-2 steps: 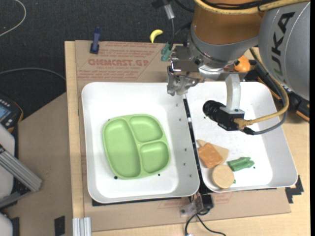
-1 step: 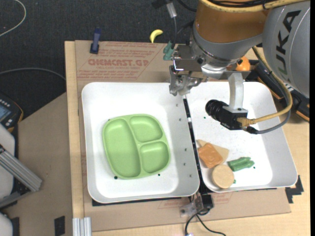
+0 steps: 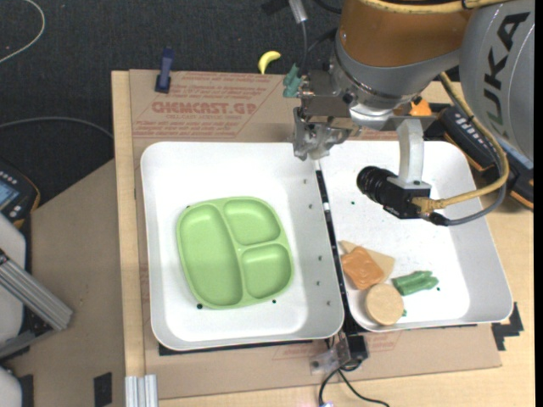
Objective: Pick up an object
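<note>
My gripper [image 3: 309, 145] hangs over the far end of the divider between the two bins, high above the floor of either. Nothing shows in it. A green divided plate [image 3: 235, 251] lies flat in the left bin [image 3: 161, 227]. In the right bin [image 3: 475, 253], near its front, an orange wedge-shaped piece [image 3: 362, 267] lies beside a tan round disc [image 3: 383, 303] and a small green piece [image 3: 415, 283]. All of these lie well in front of the gripper.
The grey arm with its orange band [image 3: 399, 15] fills the upper right and overhangs the right bin's back. A black cylinder with a cable [image 3: 389, 191] hangs from the wrist over that bin. A brown board [image 3: 204, 100] lies under both bins.
</note>
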Controlling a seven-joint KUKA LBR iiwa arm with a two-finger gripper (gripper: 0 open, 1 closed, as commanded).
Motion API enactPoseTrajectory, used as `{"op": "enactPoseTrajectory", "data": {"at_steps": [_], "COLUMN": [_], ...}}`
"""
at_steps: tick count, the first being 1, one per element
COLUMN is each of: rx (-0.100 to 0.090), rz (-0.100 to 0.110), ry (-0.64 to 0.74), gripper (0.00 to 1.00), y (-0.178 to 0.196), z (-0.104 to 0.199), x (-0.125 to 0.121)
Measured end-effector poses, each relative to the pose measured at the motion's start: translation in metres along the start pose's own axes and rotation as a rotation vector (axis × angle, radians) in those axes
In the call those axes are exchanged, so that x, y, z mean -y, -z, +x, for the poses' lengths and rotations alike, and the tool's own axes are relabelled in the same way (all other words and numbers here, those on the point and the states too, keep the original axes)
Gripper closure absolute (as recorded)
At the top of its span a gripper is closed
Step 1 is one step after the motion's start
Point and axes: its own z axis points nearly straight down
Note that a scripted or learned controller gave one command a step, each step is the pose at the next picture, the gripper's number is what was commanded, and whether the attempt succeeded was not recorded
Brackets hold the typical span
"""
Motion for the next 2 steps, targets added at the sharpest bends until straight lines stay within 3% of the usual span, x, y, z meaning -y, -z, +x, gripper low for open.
{"op": "enactPoseTrajectory", "data": {"at_steps": [1, 2], "rx": [0.000, -0.002], "rz": [-0.002, 0.005], "ry": [0.001, 0.005], "gripper": [1.00, 1.00], "y": [0.010, 0.011], "z": [0.000, 0.071], "x": [-0.001, 0.015]}}
